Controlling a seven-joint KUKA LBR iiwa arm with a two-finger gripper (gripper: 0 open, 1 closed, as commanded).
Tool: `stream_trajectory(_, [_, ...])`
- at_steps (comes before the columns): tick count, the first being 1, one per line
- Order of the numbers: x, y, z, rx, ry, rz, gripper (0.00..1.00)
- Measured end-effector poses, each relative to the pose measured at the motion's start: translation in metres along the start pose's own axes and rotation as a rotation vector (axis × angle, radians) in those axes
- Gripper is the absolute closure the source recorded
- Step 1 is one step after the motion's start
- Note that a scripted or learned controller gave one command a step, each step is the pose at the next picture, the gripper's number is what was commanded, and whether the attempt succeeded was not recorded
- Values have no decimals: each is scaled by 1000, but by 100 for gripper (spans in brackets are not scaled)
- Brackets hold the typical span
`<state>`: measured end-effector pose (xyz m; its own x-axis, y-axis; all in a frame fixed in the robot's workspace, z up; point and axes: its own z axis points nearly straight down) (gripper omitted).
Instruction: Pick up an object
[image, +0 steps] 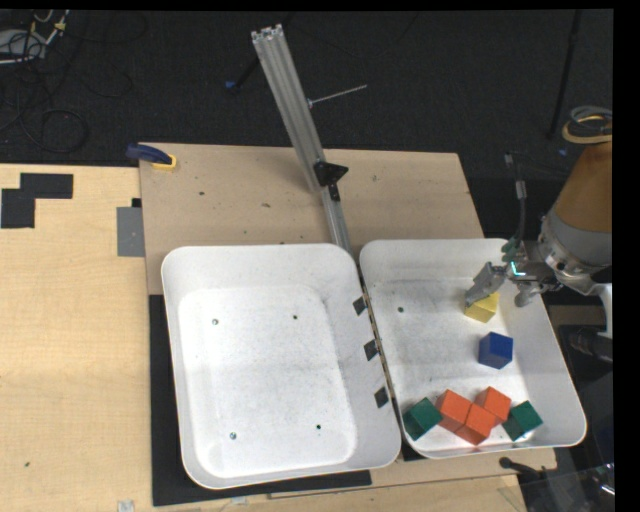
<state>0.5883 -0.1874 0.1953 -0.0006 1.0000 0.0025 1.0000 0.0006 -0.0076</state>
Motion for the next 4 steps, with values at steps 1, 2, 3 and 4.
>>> stream_trajectory(1, [0,1,-2,-4,-1,-1,0])
stream_trajectory(2, [9,-1,58,2,1,-2,0])
stream_trajectory(3, [10,1,104,-7,-2,1,0])
stream_trajectory(4, [9,0,94,-6,-1,5,100])
